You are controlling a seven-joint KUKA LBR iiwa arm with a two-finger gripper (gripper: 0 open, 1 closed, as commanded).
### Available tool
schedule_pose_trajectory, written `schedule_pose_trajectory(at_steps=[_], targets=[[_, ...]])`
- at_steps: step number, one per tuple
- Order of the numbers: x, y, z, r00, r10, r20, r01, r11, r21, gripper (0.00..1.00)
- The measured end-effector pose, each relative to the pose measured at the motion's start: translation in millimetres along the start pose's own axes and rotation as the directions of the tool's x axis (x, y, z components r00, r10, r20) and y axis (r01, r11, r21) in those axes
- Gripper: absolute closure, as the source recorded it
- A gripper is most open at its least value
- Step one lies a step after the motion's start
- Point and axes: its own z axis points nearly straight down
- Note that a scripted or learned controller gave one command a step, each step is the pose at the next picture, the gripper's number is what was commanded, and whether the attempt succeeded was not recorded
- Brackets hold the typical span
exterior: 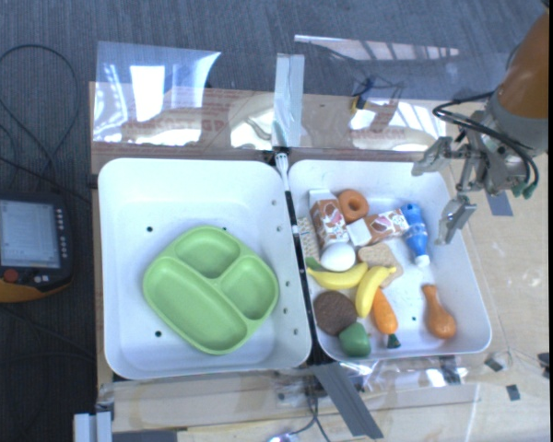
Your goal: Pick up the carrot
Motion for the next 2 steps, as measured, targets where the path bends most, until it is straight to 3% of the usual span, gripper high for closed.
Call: schedule_pose_trajectory(at_steps=[1, 2], targets=[[47.3, 31.8, 113.3, 1.000, -0.016, -0.010, 0.016, 1.000, -0.004, 0.00], [85.3, 74.1, 169.0, 0.999, 0.048, 0.009, -0.048, 0.999, 0.001, 0.00]])
